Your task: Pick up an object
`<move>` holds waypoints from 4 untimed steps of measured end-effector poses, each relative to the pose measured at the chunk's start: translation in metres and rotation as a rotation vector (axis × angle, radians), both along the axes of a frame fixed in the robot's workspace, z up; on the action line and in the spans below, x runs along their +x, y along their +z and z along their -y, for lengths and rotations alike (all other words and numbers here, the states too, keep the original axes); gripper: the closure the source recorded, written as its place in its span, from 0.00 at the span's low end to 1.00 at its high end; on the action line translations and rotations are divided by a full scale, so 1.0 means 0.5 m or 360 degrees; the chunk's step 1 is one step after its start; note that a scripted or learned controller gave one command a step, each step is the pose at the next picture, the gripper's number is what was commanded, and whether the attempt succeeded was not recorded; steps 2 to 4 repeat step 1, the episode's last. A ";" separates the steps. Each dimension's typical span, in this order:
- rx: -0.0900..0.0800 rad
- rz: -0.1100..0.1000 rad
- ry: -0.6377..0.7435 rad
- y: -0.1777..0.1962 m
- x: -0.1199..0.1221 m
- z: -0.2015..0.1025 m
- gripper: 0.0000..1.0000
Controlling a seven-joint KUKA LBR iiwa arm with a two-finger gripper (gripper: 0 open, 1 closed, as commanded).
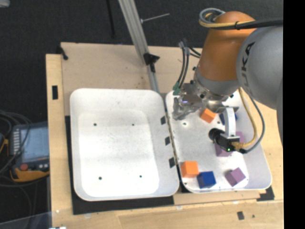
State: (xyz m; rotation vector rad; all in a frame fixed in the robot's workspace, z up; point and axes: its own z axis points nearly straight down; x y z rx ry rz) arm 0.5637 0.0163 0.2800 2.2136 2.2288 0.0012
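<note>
Reach phase, by the look of it: gripper low in the upper-left corner of the right bin, state impossible to tell, nothing visibly held. Nearest candidate an orange block just right of it; more along the bin's lower edge: another orange cube, blue cube, purple cube. Next, probably: centring over one block, then closing.

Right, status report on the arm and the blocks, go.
Gripper low over right bin's rear left corner, nothing seen between fingers. Orange block beside wrist. Orange, blue, purple blocks lie along front edge, unobstructed.
</note>
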 end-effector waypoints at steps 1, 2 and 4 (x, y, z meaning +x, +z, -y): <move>0.0000 -0.0006 -0.0001 -0.045 -0.009 -0.095 1.00; 0.0000 -0.0006 -0.0001 -0.045 -0.009 -0.095 1.00; 0.0000 -0.0006 -0.0001 -0.045 -0.009 -0.095 1.00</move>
